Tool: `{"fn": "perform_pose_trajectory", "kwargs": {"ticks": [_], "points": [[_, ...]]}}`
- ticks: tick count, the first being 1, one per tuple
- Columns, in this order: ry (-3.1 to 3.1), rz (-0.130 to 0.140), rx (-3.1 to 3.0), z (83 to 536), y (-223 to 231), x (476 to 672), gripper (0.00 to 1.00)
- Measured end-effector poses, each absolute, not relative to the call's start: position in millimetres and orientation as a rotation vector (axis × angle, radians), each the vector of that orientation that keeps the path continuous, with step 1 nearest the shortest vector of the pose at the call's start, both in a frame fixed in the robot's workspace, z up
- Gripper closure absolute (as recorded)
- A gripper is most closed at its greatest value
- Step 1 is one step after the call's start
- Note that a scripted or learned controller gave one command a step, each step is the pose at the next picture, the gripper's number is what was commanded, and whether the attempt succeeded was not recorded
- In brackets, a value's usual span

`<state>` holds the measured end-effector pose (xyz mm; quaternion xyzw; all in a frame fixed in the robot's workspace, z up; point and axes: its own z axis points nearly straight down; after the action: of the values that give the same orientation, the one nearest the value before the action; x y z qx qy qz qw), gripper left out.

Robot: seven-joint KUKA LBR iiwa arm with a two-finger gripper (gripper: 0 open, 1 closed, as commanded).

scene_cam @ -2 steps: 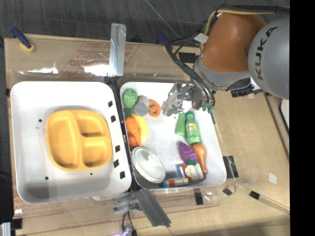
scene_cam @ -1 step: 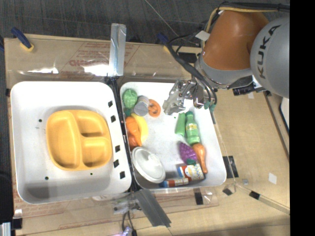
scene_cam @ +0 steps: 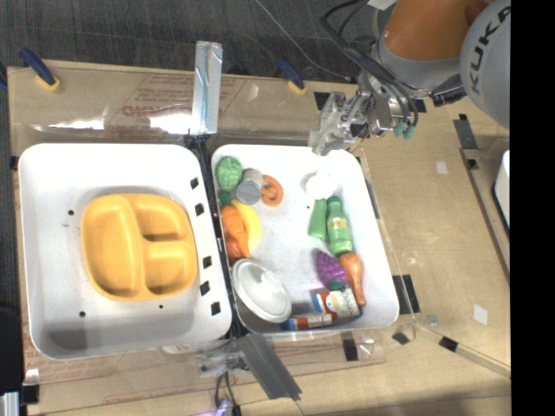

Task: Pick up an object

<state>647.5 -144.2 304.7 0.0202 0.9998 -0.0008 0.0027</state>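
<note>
My gripper (scene_cam: 332, 134) hangs over the back rim of the right bin (scene_cam: 286, 250), near its far right corner, with nothing visibly in it. Just below it in the bin lies a small white piece (scene_cam: 319, 182). Further down are a green bottle (scene_cam: 331, 220), purple grapes (scene_cam: 329, 269) and an orange carrot (scene_cam: 352, 272). Along the bin's left side are a green leafy toy (scene_cam: 229, 173), a grey can (scene_cam: 250, 186), an orange ring (scene_cam: 272, 191) and a yellow-and-orange fruit (scene_cam: 238, 228). A white-lidded metal pot (scene_cam: 260, 295) and a labelled can (scene_cam: 336, 302) lie near the front.
The left bin (scene_cam: 52, 189) holds a yellow divided plate (scene_cam: 139, 243). A taped silver post (scene_cam: 208, 85) stands behind the gap between the bins. Cables trail from the arm's wrist (scene_cam: 390, 102) over the bench at the back right.
</note>
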Motion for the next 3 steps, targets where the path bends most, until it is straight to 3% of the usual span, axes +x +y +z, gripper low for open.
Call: {"fn": "perform_pose_trajectory", "kwargs": {"ticks": [1,2,3], "points": [[3.142,0.001,0.121,232,-103,602.7,1.00],[3.126,-0.002,0.234,288,-111,634.3,1.00],[3.136,-0.003,0.070,321,-170,643.1,1.00]]}}
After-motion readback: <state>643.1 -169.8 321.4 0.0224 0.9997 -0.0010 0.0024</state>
